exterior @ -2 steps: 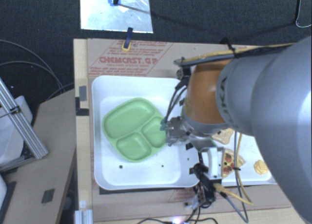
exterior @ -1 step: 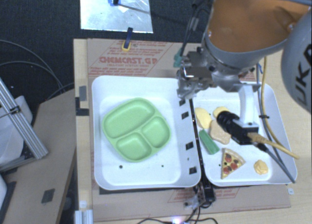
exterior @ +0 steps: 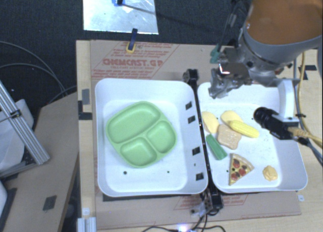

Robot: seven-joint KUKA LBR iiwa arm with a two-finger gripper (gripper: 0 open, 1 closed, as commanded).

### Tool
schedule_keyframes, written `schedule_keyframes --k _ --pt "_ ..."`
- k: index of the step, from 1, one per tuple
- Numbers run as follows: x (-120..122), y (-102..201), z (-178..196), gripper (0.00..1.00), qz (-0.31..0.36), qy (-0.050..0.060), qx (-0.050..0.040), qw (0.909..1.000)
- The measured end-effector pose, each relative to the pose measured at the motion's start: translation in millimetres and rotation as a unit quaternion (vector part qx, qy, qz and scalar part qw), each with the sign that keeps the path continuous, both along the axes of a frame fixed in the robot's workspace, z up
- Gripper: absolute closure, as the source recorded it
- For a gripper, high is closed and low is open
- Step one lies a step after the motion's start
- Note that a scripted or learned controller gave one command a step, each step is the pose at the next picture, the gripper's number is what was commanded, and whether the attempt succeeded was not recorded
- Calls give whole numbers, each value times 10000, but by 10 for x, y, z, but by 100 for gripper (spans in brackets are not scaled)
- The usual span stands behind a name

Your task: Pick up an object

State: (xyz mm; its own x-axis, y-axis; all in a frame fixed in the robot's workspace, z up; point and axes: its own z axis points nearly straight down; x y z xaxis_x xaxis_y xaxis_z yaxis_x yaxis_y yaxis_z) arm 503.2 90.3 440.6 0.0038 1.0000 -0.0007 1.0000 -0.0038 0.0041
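Observation:
My gripper hangs over the back left corner of the right bin, above and apart from the toy food. Below it lie a pale yellow piece, a yellow corn cob, a tan bread slice, a green stick, a pizza slice and a small yellow nugget. The arm's orange band fills the top right and hides the back of the bin.
The left bin holds a green three-compartment plate. A black cylindrical fixture juts over the right bin's right side. A silver sheet lies behind the bench, and a metal frame stands at the left.

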Motion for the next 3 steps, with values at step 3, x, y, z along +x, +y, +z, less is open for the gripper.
schedule_keyframes --k 3 --pt "904 74 -2504 100 4 -39 0 10000"
